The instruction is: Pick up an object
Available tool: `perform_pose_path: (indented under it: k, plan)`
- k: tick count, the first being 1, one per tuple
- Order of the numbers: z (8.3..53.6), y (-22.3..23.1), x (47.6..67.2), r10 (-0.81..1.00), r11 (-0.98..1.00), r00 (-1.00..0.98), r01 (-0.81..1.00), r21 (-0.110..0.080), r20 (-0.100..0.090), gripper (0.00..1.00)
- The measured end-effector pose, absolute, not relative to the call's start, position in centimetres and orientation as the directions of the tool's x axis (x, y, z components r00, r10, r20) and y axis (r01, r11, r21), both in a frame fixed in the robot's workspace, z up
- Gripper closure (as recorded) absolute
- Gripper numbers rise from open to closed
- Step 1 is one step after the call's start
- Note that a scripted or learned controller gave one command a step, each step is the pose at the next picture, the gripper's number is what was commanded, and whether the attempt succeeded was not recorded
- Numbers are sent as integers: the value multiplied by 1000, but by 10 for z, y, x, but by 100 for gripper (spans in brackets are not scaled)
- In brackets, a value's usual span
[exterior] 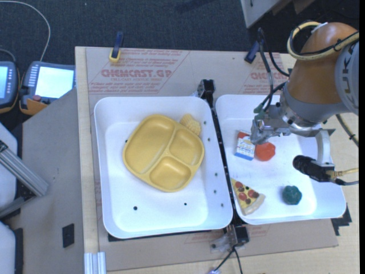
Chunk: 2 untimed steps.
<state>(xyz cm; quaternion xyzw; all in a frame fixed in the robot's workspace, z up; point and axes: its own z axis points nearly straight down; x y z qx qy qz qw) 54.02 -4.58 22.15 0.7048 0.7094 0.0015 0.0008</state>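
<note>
- Camera view: the gripper (261, 131) hangs low over the right bin (328, 207), at about 11 o'clock of the bin's floor; whether it grips anything I cannot tell.
- Just under it lie a small box (245, 148) and, touching at its 3 o'clock, an orange-red piece (265, 151), perhaps a tomato.
- A pizza slice (248, 196) sits at the bin's 7 o'clock; a green lump (292, 194) at 5 o'clock.
- In the left bin (114, 207), a yellow tray (163, 152) lies near centre; a corn cob (191, 123) touches its rim at 1 o'clock.
</note>
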Motion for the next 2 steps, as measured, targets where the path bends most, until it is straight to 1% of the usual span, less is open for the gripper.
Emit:
perform_pose_path:
  k: [1,2]
  plan:
    - [214,15,550,1000,7,-7,1000,1,2,100]
    - [206,71,556,1000,6,-6,1000,1,1,100]
